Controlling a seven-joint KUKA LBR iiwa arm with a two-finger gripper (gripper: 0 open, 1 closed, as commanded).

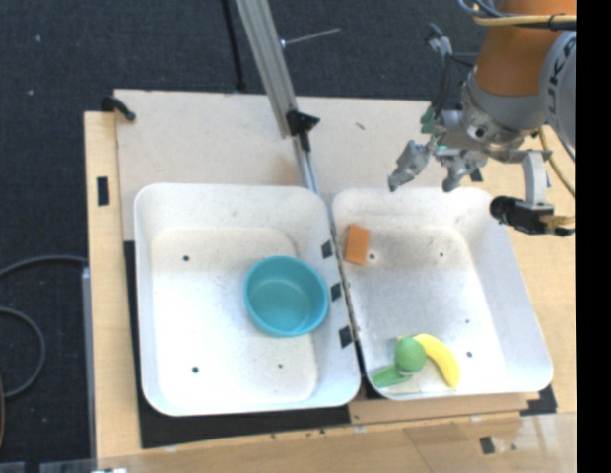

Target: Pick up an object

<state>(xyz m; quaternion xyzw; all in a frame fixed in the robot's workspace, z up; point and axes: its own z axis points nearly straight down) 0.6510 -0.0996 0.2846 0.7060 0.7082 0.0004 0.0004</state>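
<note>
My gripper (427, 172) hangs above the far rim of the right bin (503, 264), fingers spread open with nothing between them. An orange block (357, 244) lies at the right bin's far left, below and left of the gripper. A yellow banana (442, 359) and a green pear-like fruit (408, 356) rest together at that bin's near edge. A blue bowl (286, 296) sits in the left bin (187, 294), near its right side.
A slanted metal post (276, 77) rises from the bench behind the divide between the bins. A black part (522, 215) of the arm juts over the right bin's far right rim. Bare bench lies behind the bins.
</note>
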